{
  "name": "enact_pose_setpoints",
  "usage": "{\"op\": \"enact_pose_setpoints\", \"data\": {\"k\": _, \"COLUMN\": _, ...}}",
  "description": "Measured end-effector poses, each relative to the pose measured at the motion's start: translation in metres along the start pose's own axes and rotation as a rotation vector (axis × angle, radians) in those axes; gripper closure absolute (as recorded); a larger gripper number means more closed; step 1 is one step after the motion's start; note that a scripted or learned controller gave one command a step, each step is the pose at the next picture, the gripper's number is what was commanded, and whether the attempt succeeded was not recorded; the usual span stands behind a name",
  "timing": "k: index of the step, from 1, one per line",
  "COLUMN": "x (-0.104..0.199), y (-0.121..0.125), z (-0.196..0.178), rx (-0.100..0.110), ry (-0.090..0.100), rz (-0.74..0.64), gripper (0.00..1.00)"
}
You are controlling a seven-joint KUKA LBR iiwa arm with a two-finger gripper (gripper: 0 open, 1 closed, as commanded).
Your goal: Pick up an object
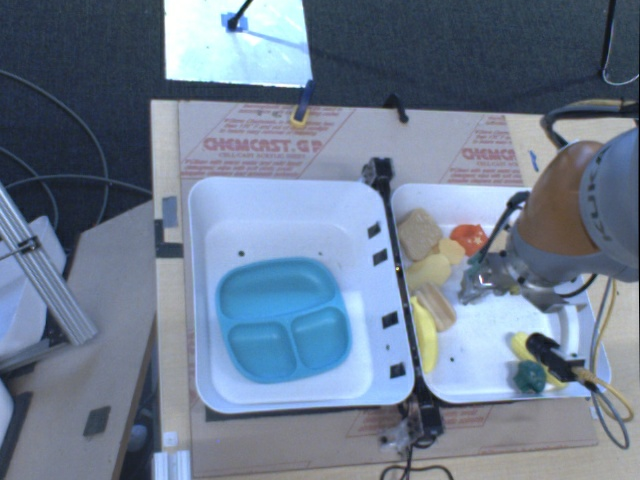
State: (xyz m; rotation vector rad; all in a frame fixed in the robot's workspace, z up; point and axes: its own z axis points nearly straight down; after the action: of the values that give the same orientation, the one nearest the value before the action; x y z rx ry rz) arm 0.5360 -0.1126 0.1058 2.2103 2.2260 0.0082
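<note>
Toy food [430,263] crowding right bin [480,383], divided blue tray [285,318] in left bin [210,228], gripper [476,284] state indiscernible.

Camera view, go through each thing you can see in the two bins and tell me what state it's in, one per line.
Blue tray: lying flat in the left bin, right way up, compartments bare.
Bread slice: flat in the right bin, by the divider.
Tomato: resting loose beside the arm.
Banana: lying along the divider.
Teal toy: at the near corner.
Gripper: low over the right bin, grip unclear.
</note>
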Motion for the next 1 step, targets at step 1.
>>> {"op": "enact_pose_setpoints", "data": {"k": 1, "x": 0.0001, "y": 0.0011, "z": -0.0105, "rx": -0.003, "ry": 0.000, "rz": -0.003, "gripper": 1.00}}
